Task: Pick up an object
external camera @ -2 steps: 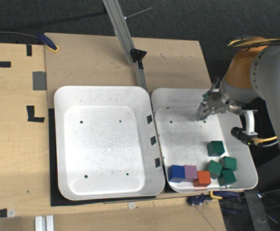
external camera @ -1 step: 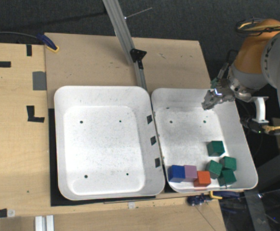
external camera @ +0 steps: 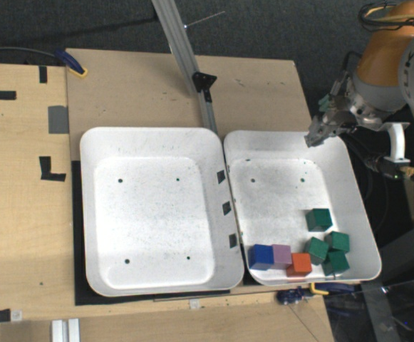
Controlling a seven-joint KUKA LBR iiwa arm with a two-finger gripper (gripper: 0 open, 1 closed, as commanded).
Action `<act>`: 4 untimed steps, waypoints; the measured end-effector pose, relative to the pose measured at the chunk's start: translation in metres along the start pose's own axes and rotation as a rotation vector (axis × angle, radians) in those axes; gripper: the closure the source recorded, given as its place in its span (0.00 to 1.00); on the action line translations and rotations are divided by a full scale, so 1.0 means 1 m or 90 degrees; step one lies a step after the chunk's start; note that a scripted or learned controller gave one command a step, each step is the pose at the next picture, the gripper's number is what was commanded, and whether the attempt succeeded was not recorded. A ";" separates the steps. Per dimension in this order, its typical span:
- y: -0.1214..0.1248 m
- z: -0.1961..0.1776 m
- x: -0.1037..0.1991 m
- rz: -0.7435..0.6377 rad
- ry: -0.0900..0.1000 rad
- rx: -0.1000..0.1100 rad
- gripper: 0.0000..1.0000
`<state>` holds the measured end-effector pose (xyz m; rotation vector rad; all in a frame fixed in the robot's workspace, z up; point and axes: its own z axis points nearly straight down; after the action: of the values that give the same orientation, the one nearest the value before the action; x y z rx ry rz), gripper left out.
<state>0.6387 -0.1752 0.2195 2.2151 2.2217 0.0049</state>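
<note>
Blocks sit in the right bin [external camera: 349, 184], all bunched in its near right corner. Blue block [external camera: 261, 255] at the near edge, lilac block [external camera: 282, 254] touching its right side, orange block [external camera: 301, 263] just right of that, slightly nearer the rim. Four green blocks: one [external camera: 319, 219] a bit apart toward the bin's middle right, one [external camera: 318, 249] just above the orange block, one [external camera: 339, 242] beside it by the right wall, one [external camera: 335, 262] nearest the corner. The last three are touching or nearly so; can't separate edges cleanly.

Gripper [external camera: 316, 135] hangs over the far right corner of the right bin, at the rim, well apart from the blocks. Nothing seen between its fingers. Cannot tell how the jaws stand, too small and dark. Arm [external camera: 381, 55] comes in from the right, with orange above the grey wrist.

Left bin [external camera: 149, 137] touches the right bin along their shared wall; black clips [external camera: 226, 207] at that seam. Both bins rest on a wooden bench [external camera: 121, 84]. Grey metal bar [external camera: 178, 34] slants from the far edge down to the bins' far seam. Black tape marks [external camera: 46, 166] on the bench's left side.
</note>
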 end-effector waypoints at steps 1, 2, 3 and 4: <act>0.002 -0.054 0.000 0.001 0.000 0.000 1.00; -0.016 -0.045 0.057 -0.002 0.001 0.005 1.00; -0.030 -0.032 0.116 -0.002 0.001 0.005 1.00; -0.032 -0.017 0.167 -0.002 0.001 0.005 1.00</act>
<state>0.6057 -0.0081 0.2364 2.2167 2.2306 -0.0021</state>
